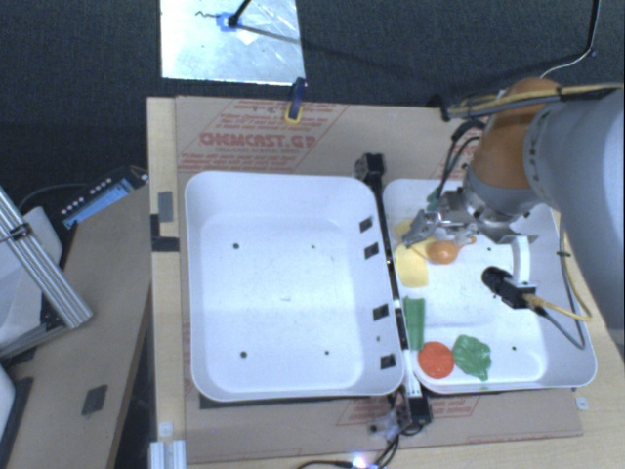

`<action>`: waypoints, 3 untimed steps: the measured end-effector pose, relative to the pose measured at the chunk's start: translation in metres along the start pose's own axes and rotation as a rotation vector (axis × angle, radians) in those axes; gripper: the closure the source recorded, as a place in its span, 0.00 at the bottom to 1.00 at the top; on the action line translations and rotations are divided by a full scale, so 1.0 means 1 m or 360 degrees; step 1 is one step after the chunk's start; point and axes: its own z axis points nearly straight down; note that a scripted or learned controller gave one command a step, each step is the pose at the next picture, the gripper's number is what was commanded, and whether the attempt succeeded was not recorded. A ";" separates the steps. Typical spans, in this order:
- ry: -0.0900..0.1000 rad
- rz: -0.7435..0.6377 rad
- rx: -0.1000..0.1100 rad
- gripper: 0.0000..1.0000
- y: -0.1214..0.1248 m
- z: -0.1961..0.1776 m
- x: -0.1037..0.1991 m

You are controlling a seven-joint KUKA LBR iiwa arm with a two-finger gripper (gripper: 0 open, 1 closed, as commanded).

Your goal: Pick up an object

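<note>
My gripper (441,231) hangs low over the far left part of the right bin (557,360). Just under it lies a small orange ball (443,253), touching or very close to the gripper's tip. A pale yellow object (412,265) sits beside the ball against the bin's left wall. Nearer the front lie a green stick (414,320), a red-orange round object (437,360) and a crumpled green object (473,356). Whether anything is held is hidden by the gripper body.
The left bin (210,262) stands beside the right one, with a black divider (383,252) between them. A black fitting with a yellow cable (508,286) hangs from the arm over the right bin's middle. The arm's grey body (576,164) covers the bin's far right.
</note>
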 end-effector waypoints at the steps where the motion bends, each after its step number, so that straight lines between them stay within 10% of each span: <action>1: 0.0001 -0.0002 0.0004 1.00 -0.002 -0.011 -0.001; 3: 0.0011 -0.0011 -0.0005 1.00 0.016 -0.165 0.171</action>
